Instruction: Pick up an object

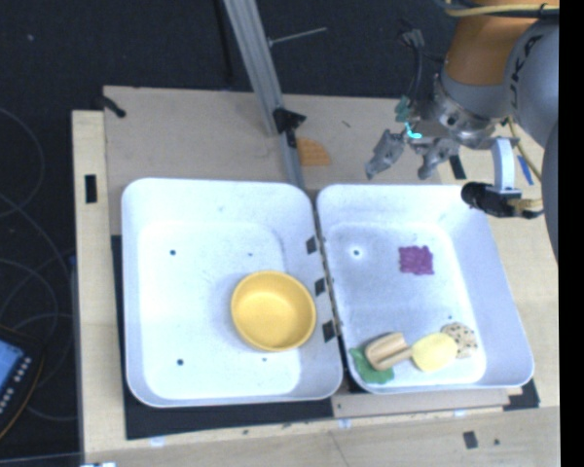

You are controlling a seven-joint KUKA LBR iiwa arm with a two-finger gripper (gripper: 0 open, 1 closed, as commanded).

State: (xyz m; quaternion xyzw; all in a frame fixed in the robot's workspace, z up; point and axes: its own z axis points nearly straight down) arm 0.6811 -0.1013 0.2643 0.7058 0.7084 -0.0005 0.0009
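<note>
Gripper hangs at upper right of frame, above the far rim of the right bin, fingers spread apart with nothing between them. Candidates lie low in that bin: a purple patch mid-bin, flat, looks like soft cloth or foam; along the near edge a tan wooden cylinder, a yellow rounded piece touching it, and a speckled die-like block just beside. Left bin holds a yellow bowl. Judgement: the cylinder looks light, stiff, not fragile; best pinched across its short width, though the neighbours crowd it. Bowl rim offers a thin, likely slippery hold.
</note>
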